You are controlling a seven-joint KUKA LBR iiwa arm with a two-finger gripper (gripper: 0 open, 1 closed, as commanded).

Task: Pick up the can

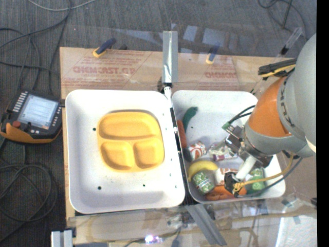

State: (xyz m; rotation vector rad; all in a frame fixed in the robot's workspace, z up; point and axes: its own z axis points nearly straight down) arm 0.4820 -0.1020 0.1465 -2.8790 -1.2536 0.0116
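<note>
A small red-and-white can [197,150] lies on its side in the middle of the right bin [216,103]. My gripper [220,151] hangs low over the bin just to the right of that can, close to it, under the orange-banded wrist [267,122]. Whether it touches the can cannot be made out. A second can with a green label [202,181] lies near the bin's front wall, below a yellow fruit [203,167]. The arm hides part of the bin's right side.
The right bin also holds a green vegetable [190,113], a carrot [181,133] along its left wall, an orange item [221,192] and a green item [257,183] at the front. The left bin [82,189] holds a yellow divided tray [131,139].
</note>
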